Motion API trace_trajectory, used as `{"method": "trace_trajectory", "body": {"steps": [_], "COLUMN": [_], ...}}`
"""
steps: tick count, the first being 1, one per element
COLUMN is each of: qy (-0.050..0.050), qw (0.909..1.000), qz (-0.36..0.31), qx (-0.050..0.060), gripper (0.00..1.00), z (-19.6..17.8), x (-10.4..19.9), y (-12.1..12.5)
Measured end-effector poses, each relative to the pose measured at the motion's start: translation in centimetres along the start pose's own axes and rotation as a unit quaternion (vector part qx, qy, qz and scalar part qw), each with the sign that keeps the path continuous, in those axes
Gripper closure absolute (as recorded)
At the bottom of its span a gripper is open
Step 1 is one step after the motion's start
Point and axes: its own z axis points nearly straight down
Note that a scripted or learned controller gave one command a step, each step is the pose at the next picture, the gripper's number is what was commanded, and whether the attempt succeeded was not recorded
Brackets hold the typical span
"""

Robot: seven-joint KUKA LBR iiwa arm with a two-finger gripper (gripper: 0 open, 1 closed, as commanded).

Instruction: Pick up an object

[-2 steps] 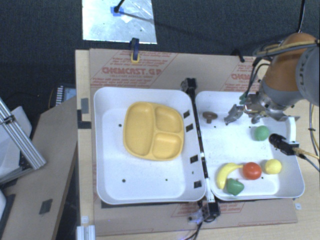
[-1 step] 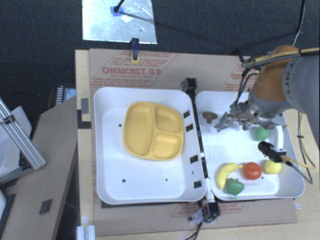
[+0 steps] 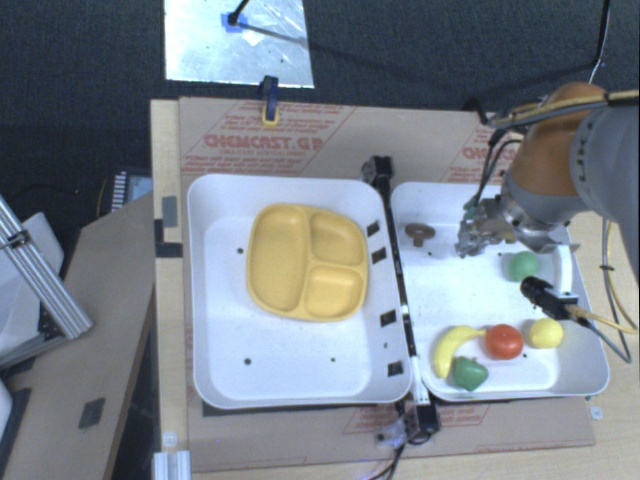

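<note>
The arm hung over the right bin [image 3: 590,373], its tool [image 3: 475,240] low above bare floor near the bin's back wall; whether it was open or closed could not be told, and nothing showed in it. The step looked like the approach. A small brown piece [image 3: 419,233] lay just beside the tool, a green ball [image 3: 521,265] on its other side. Banana [image 3: 452,345], tomato [image 3: 504,341], lemon [image 3: 545,333] and green pepper [image 3: 468,373] clustered near the front. The left bin [image 3: 205,298] held a yellow divided plate [image 3: 305,262]. Next, the tool likely needed centring over one piece before descending.
</note>
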Motion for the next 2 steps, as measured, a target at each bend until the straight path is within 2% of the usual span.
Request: {"method": "trace_trajectory", "body": {"steps": [2], "qy": [0.0], "qw": [1.0], "qz": [0.0], "qx": [-0.001], "gripper": [1.0], "z": [-11.5], "x": [-0.9], "y": [0.7]}}
